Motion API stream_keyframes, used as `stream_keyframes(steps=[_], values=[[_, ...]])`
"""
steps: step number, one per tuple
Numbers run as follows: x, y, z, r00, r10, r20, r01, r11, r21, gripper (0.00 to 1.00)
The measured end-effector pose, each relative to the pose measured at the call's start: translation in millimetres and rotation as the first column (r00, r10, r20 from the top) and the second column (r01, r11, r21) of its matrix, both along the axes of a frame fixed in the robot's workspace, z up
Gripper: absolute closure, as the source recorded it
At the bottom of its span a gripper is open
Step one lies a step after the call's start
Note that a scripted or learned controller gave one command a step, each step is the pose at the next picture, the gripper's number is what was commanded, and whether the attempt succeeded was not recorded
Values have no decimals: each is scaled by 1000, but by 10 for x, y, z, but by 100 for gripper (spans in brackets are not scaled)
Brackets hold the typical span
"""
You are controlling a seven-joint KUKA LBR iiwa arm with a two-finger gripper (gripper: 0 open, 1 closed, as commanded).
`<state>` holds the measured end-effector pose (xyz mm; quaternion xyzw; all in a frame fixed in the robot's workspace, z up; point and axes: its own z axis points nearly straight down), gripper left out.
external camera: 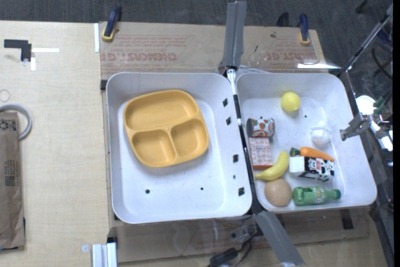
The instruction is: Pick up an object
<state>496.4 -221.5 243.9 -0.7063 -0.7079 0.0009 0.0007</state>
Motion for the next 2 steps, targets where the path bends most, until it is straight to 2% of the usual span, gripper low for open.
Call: stream_keyframes(steps=[1, 2], values=[[695, 617, -804, 947, 322, 1, -322, 947, 1, 0], [1515, 771, -1238, 851, 525, 3, -525, 851, -2, 0]])
